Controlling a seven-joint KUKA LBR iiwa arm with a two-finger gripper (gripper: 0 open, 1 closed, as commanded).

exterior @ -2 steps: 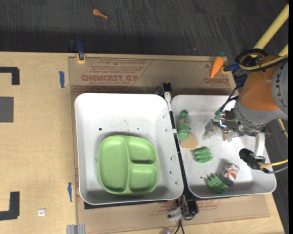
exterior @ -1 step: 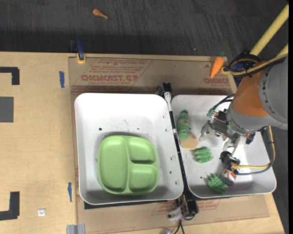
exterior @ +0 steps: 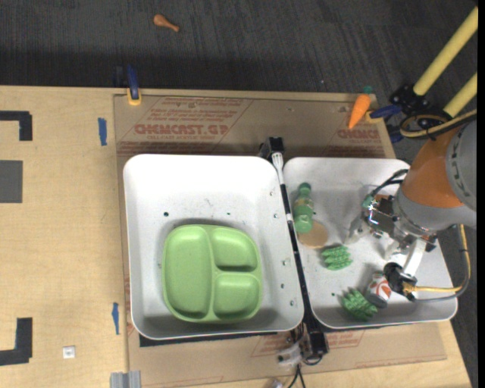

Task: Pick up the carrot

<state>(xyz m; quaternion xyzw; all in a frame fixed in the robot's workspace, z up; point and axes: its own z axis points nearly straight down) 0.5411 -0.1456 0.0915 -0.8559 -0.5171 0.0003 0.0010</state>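
The carrot [exterior: 358,110], small and orange with a green top, lies on the cardboard behind the right bin [exterior: 341,173], outside it and near the bin's far right corner. My gripper [exterior: 369,218] is down inside the right bin, at its right side, well in front of the carrot and not touching it. The grey arm with its orange band [exterior: 429,180] reaches in from the right edge. Nothing orange is visible at the gripper.
The right bin holds a green bottle [exterior: 303,208], a tan disc [exterior: 312,233], two leafy green toys [exterior: 336,257] [exterior: 358,303] and a red-and-white item [exterior: 379,289]. The left bin [exterior: 151,197] holds a green divided plate [exterior: 212,270]. A small orange piece [exterior: 165,23] lies on the dark floor.
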